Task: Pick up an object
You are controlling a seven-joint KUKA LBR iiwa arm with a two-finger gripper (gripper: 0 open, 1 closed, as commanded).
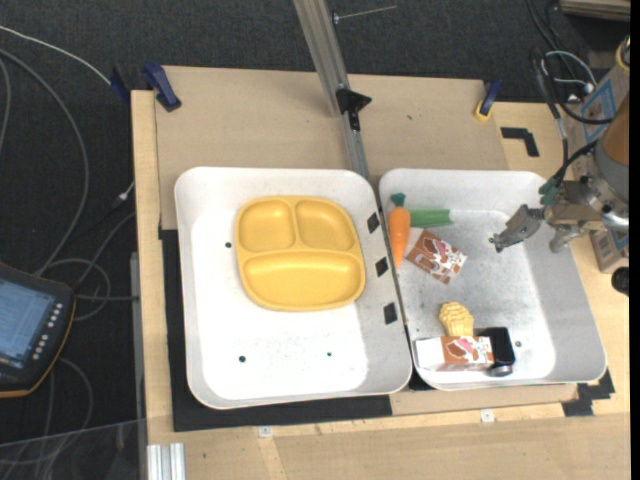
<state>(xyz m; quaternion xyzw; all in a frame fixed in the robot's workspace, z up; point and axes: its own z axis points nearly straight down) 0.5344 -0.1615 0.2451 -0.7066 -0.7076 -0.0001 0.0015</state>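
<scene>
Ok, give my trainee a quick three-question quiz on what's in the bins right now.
1. True or false: the yellow divided plate lies in the left bin.
2. Which lies nearest the carrot: A) green marker B) yellow toy C) black object?
3. Over which bin does the gripper hang?

Key: 1 true. 2 A. 3 the right bin.

No text, label or number can be read; the printing on the small red-and-white carton (462, 351) and packet (435, 256) is too blurred.
</scene>
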